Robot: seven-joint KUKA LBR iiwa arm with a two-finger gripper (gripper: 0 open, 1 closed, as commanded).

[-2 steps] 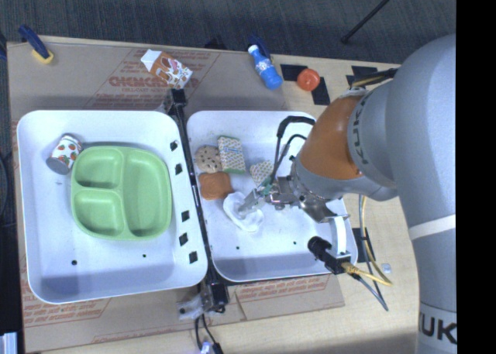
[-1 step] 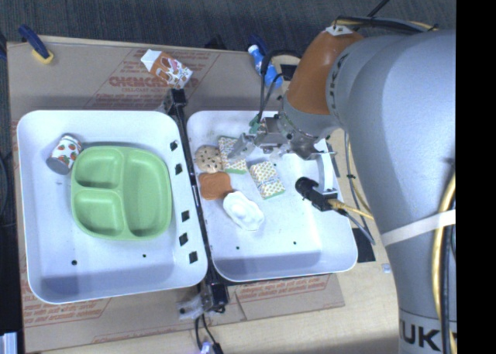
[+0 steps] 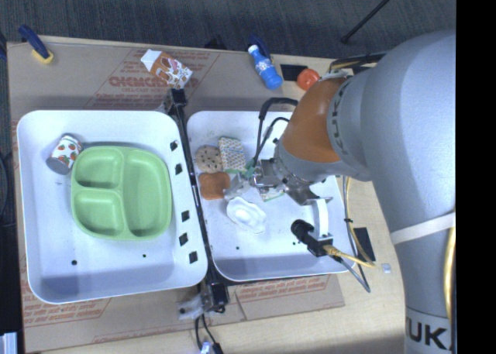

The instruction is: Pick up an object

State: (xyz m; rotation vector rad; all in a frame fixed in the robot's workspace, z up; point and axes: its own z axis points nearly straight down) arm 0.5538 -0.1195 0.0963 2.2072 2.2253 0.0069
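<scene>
— Right bin (image 3: 256,269), contents?

— Four entries, all in its left half. Far left: round speckled brown disc (image 3: 207,158). Just right of it, touching: pale checked block (image 3: 232,152). Nearer, against the left wall: orange-brown lump (image 3: 214,183). Nearer again, toward the middle: white crumpled piece (image 3: 246,213).

— And the gripper (image 3: 261,178)?

— Low over the middle of that bin, under the orange band, coming in from the right. Its tip sits just right of the orange-brown lump and just beyond the white crumpled piece, near both. Contact with either: cannot tell. The disc and the block lie a little farther off, to its far left.

— Open or closed?

— Cannot tell; the wrist hides the tip. Nothing is seen held.

— Left bin (image 3: 46,267)?

— One green divided plate (image 3: 122,191) in the middle; one small patterned cup (image 3: 65,153) on its side at the plate's far-left corner.
</scene>
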